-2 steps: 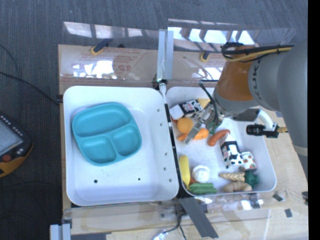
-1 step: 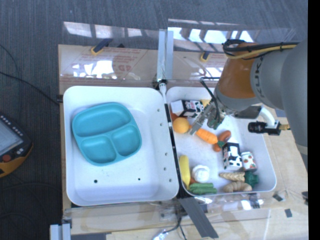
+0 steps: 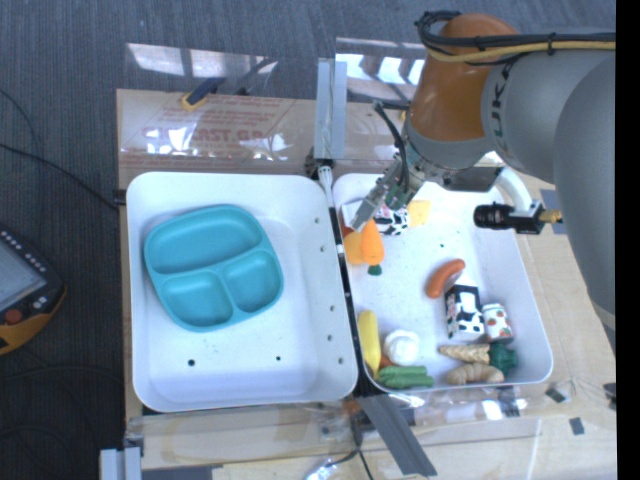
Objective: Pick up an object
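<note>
You see the gripper (image 3: 378, 205) at the right white bin's (image 3: 528, 278) upper-left corner, above the orange plastic carrot (image 3: 366, 245). Whether its fingers are apart, you cannot tell.

Bright, even light falls from overhead, and the two shallow white plastic bins (image 3: 300, 368) come up almost washed out. Hard white glare streaks the clear plastic sheeting (image 3: 215, 98) at the far side of the bench, and smaller glints catch the metal fittings (image 3: 400, 433) along the near edge. Shadows are soft and short: a faint one hugs the turquoise three-section plastic tray (image 3: 212, 265), another sits under the grey arm with its orange band (image 3: 455, 88). The dark grey carpet (image 3: 60, 58) looks grainy. Focus is only moderate; the small toys blur at their edges.
</note>
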### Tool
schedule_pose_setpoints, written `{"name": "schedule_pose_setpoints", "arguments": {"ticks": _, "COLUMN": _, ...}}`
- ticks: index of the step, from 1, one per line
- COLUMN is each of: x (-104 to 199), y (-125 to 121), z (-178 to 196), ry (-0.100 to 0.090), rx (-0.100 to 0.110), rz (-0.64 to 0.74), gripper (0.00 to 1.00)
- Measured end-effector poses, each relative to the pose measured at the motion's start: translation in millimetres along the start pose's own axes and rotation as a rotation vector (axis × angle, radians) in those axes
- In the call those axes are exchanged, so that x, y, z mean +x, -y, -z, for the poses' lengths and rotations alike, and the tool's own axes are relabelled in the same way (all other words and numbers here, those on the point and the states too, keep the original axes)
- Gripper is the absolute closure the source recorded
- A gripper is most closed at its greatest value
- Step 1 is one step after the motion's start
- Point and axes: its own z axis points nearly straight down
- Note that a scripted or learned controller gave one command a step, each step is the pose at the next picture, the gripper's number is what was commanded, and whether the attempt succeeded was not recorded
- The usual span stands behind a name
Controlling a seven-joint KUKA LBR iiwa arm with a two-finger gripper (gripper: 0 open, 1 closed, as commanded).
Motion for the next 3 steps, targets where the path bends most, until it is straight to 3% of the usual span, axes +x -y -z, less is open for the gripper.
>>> {"name": "schedule_pose_setpoints", "arguments": {"ticks": 1, "x": 7, "y": -24, "z": 62, "ry": 0.001, "rx": 0.001, "rz": -0.131, "gripper": 1.00}}
{"name": "schedule_pose_setpoints", "arguments": {"ticks": 2, "x": 7, "y": -24, "z": 62, "ry": 0.002, "rx": 0.002, "rz": -0.132, "gripper": 0.00}}
{"name": "schedule_pose_setpoints", "arguments": {"ticks": 3, "x": 18, "y": 53, "z": -12, "ry": -0.002, "rx": 0.003, "rz": -0.156, "gripper": 0.00}}
